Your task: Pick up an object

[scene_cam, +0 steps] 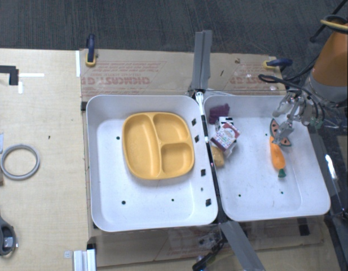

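One tray (158, 145), one carrot (278, 157), two bins.
The gripper (283, 130) is hovering just above the carrot; its grip state cannot be told.

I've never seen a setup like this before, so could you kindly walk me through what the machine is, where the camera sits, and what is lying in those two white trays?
The picture comes from one fixed camera above the bench, looking down at a slant. The machine is a robot arm, grey and orange, reaching in from the right; its gripper hangs over the right bin, just above a carrot and a small round slice beside it. I see nothing between its fingers. That bin also holds a small printed packet, a purple item and a brownish piece near the divider. The left bin holds a yellow divided plate. A tape roll lies on the bench at left.
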Motion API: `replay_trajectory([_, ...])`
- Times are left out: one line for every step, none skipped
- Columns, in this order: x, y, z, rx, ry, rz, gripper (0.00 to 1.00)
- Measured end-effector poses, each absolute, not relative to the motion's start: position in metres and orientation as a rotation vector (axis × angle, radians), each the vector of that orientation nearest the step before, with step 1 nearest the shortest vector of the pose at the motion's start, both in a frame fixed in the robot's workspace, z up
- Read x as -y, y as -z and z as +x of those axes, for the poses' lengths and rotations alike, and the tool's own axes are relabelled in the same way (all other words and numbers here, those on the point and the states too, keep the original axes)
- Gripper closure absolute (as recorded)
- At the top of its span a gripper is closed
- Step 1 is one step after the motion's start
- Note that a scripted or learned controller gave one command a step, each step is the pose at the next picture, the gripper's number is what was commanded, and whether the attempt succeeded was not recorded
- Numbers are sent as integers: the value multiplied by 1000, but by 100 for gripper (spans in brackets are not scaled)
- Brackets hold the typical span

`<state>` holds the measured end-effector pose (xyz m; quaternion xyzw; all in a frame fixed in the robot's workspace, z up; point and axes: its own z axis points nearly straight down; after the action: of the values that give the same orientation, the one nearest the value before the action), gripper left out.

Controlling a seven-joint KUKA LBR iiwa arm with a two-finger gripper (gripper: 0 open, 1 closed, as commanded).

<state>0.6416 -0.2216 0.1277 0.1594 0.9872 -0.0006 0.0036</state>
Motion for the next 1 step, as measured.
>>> replay_trajectory([213,-93,611,-2939,1,1102,0])
